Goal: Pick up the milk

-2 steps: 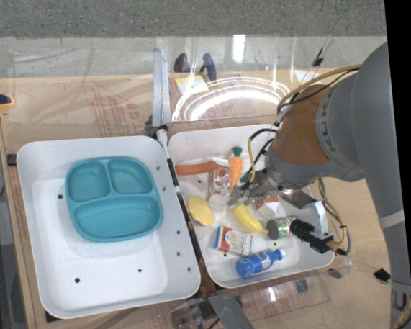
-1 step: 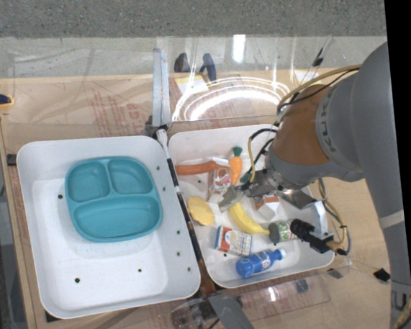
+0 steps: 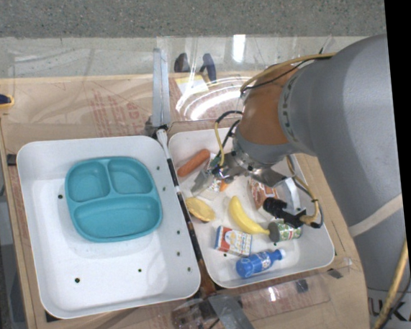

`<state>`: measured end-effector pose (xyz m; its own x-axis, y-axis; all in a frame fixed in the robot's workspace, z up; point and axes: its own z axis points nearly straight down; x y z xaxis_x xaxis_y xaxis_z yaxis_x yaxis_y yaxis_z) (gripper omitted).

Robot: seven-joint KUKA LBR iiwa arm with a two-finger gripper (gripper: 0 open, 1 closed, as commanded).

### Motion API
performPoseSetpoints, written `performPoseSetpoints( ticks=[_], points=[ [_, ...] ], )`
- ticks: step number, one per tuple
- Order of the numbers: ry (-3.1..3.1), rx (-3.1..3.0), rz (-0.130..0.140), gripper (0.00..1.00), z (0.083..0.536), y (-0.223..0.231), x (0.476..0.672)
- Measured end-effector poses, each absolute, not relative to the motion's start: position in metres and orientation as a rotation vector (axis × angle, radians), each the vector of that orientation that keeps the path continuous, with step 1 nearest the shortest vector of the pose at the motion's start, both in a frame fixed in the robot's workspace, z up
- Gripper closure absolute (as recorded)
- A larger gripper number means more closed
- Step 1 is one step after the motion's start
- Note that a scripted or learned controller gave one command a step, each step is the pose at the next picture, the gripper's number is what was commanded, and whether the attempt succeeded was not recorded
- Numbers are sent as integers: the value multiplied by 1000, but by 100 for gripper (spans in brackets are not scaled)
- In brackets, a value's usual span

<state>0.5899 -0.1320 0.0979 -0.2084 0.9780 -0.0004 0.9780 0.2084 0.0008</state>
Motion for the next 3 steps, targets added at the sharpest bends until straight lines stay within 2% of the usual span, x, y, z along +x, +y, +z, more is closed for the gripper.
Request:
performPoseSetpoints(
  ticks=[1, 2, 3],
  points=[
    [2446, 1977, -5, 100, 108, -133, 588],
    [2297, 2144, -1, 100, 199, -103, 601],
    [2306, 2138, -3, 100, 219, -116, 583]
  ],
)
